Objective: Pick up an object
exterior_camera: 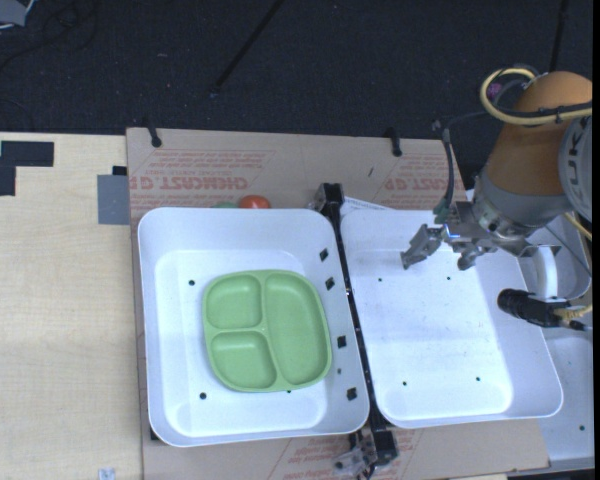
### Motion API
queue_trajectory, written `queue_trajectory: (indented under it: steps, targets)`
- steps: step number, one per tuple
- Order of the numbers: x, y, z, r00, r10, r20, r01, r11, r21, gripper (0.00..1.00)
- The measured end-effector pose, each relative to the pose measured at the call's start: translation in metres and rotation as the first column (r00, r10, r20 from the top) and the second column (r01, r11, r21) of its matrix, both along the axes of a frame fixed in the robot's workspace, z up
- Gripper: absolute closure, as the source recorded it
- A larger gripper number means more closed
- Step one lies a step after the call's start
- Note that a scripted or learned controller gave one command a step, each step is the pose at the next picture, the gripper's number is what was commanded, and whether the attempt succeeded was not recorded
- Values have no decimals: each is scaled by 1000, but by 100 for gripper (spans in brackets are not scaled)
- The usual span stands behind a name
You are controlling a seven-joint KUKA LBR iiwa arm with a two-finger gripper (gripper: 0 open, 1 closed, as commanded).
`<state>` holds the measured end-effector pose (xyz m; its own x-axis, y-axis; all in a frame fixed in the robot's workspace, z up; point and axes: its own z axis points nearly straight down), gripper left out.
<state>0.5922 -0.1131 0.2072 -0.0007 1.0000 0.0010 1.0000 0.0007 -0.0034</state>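
Gripper spread, grasping nothing, above my right bin; green tray lies well left, in the other bin.

Bench under two white bins.

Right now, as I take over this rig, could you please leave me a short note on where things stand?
Pincer: open, holding nothing, hanging over the far part of the right bin.
Things: a green divided plate lies flat in the middle of the left bin. A small orange-red object sits just behind the left bin's far rim, on the cardboard.
Done: nothing picked up so far.
Left: the whole pick. The plate is the only thing inside either bin, so the arm would probably have to cross to the left bin, come down on it and lift.
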Motion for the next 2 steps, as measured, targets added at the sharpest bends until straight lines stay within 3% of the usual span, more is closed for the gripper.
queue_trajectory:
  steps: [2]
  targets:
    - [-10, 10, -97, 1000, -3, -5, 3, 1000, 1, 0]
